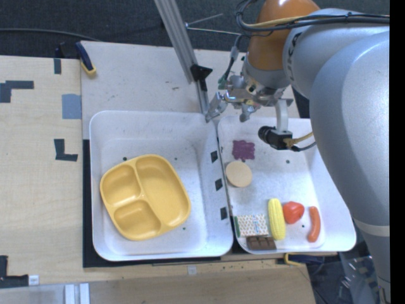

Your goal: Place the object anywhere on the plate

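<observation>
Whether the jaws stand apart or together cannot be told; the gripper (243, 106) hangs at the upper centre of the frame, over the far edge of the right bin (329, 189). The yellow divided plate (144, 196) lies lower left, in the left bin (107, 132). The likeliest objects, a purple piece (243, 149) and tan disc (239, 175), sit just below the gripper.

no readable text, labels or numbers on anything here.

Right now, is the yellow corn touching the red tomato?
Touching. In the camera view, the corn and the tomato lie side by side in the right bin, edges meeting with no white gap between.
</observation>
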You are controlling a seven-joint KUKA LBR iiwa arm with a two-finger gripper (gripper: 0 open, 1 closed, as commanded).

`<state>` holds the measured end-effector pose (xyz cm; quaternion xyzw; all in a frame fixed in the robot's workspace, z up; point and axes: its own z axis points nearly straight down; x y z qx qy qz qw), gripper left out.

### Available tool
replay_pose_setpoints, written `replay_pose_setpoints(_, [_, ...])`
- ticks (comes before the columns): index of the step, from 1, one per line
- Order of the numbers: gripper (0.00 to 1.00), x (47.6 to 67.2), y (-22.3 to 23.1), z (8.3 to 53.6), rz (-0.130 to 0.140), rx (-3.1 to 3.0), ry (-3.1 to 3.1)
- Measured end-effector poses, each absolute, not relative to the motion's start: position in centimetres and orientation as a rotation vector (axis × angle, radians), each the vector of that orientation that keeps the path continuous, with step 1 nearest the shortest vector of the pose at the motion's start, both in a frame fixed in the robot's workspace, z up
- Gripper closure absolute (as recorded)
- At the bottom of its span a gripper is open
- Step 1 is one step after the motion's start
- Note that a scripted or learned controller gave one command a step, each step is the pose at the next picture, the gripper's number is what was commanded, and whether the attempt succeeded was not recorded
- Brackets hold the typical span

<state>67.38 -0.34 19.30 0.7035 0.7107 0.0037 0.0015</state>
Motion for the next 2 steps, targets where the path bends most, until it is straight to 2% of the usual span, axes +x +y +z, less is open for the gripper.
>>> replay_pose_setpoints(1, [0.00, 60.5, 7.7, 18.8, -0.001, 2.215, 2.234])
replay_pose_setpoints(2, [0.00, 58.1, 13.8, 8.8, -0.002, 2.218, 2.225])
